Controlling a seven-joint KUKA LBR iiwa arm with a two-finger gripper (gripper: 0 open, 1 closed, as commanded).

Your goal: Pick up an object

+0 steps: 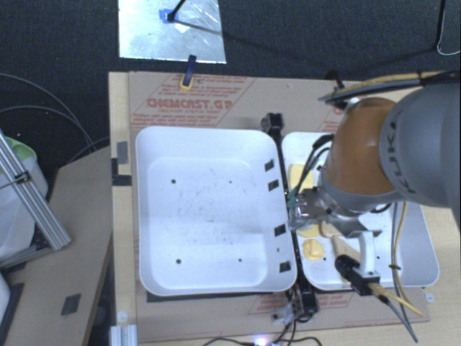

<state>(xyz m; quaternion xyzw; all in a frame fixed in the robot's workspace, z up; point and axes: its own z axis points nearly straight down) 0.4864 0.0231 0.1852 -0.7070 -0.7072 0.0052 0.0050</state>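
Observation:
The arm's orange and grey wrist hangs low over the right bin (418,265) and covers most of it. My gripper (315,220) sits under the wrist near that bin's left wall. A pale yellow flat object (298,176) lies at the bin's upper left, partly hidden by the arm. A small yellow lumpy object (312,249) rests near the bin's front, just below the gripper. Another pale yellow piece (308,231) peeks out right under the gripper. Whether anything is between the jaws is hidden.
The left bin (209,211) lies beside the right one, with a black divider with clips (279,193) between them. Cardboard (216,96) lies under both bins. A metal plate (171,20) sits at the far back, and aluminium framing (29,200) stands at the left.

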